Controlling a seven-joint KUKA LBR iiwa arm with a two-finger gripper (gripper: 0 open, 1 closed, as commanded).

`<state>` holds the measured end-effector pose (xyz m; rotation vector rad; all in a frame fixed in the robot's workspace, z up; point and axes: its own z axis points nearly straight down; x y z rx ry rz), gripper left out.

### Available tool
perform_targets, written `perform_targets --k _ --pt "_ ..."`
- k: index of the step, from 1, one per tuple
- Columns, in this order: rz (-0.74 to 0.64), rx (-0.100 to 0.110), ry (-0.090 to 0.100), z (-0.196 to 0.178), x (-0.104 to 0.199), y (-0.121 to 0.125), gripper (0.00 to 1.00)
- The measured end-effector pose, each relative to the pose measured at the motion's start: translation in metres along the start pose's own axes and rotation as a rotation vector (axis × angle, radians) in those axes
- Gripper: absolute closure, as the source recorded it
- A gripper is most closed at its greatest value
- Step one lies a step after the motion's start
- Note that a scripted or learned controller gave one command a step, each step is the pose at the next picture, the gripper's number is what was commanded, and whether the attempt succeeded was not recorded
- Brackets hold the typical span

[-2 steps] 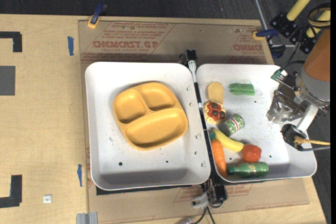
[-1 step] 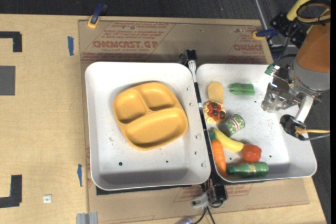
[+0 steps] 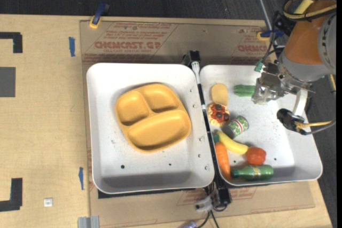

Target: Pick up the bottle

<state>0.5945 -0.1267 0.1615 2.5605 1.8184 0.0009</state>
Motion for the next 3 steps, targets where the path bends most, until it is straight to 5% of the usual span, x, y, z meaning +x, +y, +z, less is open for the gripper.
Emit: perform_targets --k 1,2,3 --pt "0.405 0.004 0.000 0.012 -0.055 -0.004 1.00" --pt "0.405 0.004 0.000 0.012 -0.055 -0.004 0.00" --pt "0.808 0.003 -0.001 -0.001 0.005 -0.017 0.00"
